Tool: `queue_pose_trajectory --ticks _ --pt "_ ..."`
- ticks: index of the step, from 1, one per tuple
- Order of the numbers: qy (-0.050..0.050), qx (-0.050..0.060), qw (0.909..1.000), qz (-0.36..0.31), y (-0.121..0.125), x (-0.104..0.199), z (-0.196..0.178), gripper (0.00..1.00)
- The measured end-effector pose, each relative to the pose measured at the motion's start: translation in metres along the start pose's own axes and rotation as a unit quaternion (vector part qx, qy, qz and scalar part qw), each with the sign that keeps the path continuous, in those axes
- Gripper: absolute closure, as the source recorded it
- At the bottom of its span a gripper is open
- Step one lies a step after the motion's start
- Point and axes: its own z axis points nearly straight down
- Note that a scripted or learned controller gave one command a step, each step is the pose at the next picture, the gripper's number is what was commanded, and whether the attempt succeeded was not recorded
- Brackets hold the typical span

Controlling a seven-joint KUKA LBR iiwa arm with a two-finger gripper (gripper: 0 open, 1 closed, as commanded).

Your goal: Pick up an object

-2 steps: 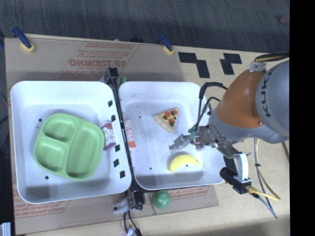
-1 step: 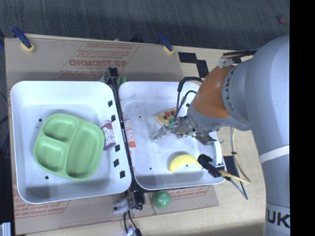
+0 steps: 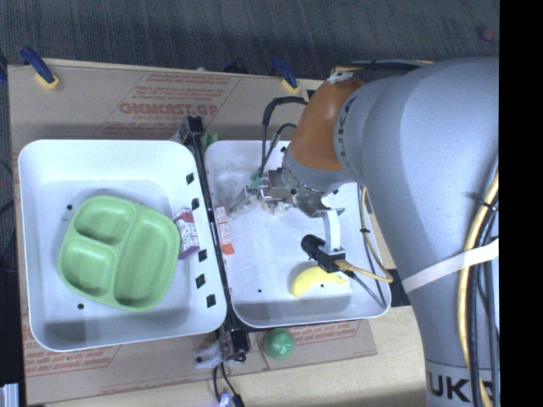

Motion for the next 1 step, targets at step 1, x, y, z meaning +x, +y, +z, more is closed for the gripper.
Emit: queue_pose_trajectory --ticks 1 --pt "0.0 0.001 1.0 -0.001 -0.0003 -0.0004 -0.0099 1.0"
